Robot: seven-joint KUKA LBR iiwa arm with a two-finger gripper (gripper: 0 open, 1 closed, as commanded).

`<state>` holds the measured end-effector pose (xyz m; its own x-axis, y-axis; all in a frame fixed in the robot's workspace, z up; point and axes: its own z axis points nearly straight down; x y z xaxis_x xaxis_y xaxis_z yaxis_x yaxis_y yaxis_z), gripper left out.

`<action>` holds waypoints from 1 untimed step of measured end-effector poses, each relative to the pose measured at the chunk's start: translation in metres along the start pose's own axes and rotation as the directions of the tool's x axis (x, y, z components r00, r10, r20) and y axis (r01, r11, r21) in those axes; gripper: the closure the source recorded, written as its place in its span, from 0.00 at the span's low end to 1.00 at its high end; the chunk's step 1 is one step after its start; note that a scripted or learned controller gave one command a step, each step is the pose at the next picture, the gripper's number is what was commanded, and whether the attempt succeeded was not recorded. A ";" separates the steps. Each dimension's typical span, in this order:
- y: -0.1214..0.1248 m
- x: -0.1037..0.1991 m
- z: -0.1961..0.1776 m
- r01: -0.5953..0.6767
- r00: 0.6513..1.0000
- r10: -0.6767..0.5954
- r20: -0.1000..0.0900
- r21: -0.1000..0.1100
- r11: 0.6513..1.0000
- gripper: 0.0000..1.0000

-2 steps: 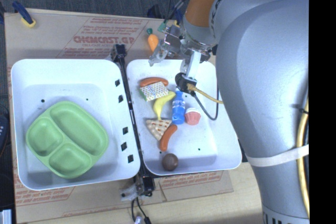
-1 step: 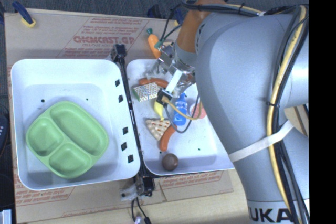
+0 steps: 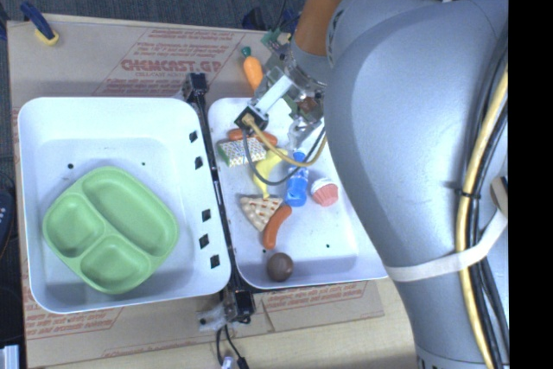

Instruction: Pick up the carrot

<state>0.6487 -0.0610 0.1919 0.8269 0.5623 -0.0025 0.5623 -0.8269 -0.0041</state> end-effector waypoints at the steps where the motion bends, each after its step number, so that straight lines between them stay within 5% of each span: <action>1: 0.043 -0.041 -0.070 0.562 0.827 -0.562 0.001 -0.003 0.827 0.00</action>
<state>0.6393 -0.1201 0.2616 0.3682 0.9297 -0.0008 0.9297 -0.3682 -0.0020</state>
